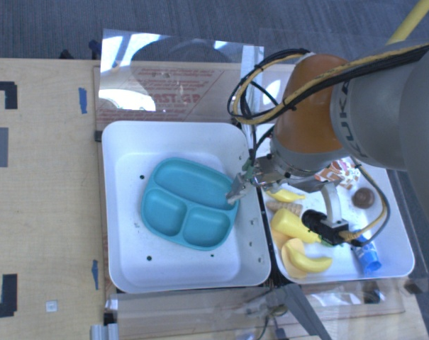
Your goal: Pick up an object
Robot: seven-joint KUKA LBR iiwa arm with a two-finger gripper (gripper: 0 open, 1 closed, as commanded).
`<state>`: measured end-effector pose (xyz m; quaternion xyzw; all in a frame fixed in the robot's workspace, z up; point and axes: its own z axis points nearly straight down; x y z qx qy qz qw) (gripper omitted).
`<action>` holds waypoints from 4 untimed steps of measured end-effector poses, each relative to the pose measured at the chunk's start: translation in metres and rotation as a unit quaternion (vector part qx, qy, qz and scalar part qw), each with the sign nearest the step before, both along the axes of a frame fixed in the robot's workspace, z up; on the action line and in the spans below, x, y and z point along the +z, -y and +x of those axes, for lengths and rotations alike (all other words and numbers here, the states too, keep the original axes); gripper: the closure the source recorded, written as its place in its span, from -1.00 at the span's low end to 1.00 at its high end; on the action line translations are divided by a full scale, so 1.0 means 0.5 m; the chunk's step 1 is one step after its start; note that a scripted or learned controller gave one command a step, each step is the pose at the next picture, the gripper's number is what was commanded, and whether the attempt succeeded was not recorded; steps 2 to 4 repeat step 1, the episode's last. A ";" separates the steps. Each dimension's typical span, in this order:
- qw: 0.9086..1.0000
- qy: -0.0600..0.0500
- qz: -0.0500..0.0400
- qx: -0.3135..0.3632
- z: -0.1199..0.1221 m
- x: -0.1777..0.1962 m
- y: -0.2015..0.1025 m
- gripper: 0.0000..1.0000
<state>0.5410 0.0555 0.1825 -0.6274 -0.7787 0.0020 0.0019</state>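
A teal divided plate (187, 202) with three compartments lies flat in the left white bin (122, 261). My gripper (238, 188) hangs over the wall between the two bins, its tip right at the plate's right rim. The arm's orange band and grey body cover much of the right bin (402, 257). Nothing visibly hangs from the gripper. In the right bin lie a yellow banana-like piece (305, 258), another yellow piece (286, 223), a brown ball (363, 197), a small blue bottle (369, 257) and an orange-and-white patterned item (342, 171).
The wooden bench (40, 190) stretches to the left of the bins. A clear plastic sheet (171, 83) lies behind the left bin. Yellow and black cables loop above the wrist near the bins' back edge.
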 end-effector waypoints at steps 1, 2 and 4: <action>1.000 0.003 -0.001 -0.015 0.021 0.003 0.158 -1.00; 1.000 0.003 -0.001 -0.015 0.021 0.003 0.158 -1.00; 1.000 0.003 -0.001 -0.015 0.021 0.003 0.158 -1.00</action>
